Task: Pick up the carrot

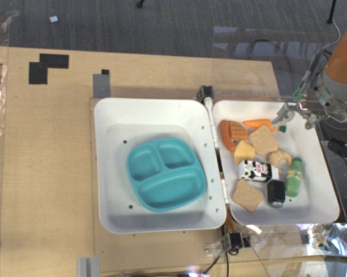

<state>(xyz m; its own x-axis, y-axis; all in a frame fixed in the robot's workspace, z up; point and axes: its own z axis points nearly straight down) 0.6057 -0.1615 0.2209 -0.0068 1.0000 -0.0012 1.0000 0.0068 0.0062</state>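
**Mia:** Nearest the lens is the round tan cracker at the front of the right white bin, with a small black can and a green plastic bottle just beside it. Where is the carrot?

**Tom:** At the far end of that same bin. The slim orange carrot lies flat, pointing across the bin, just behind a square tan slice of toast and beside a rust-orange ridged piece.

**Mia:** And the arm?

**Tom:** The two-finger gripper is low at the bin's far right corner, its tip just beside the carrot's right end. Nothing sits between its fingers that I can see, and I cannot tell whether they are spread or pressed together.

**Mia:** So how far along?

**Tom:** By my reading, only the approach is done. The carrot rests on the bin floor, so the grasp and the lift remain. The left white bin holds just a teal divided plate.
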